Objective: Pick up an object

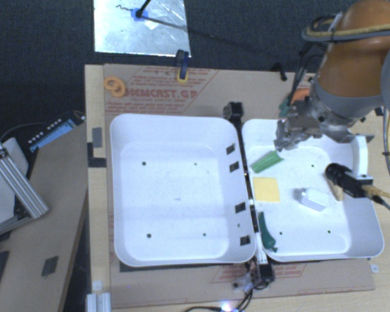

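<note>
Dark carpet (pixel 39 44) lies behind the counter (pixel 65 200). A brown cardboard sheet (pixel 156 86) on it has red writing too blurry to read. On the sheet sit a left bin (pixel 175 187) and a right bin (pixel 370 239), both white. The arm (pixel 357 51) bends in from the right, and its end effector (pixel 288 140) points down in the right bin, just beside a green block (pixel 266 162). I cannot tell if it is released or clenched. A yellow square (pixel 266 190) and a white block (pixel 310 199) lie near.
</note>
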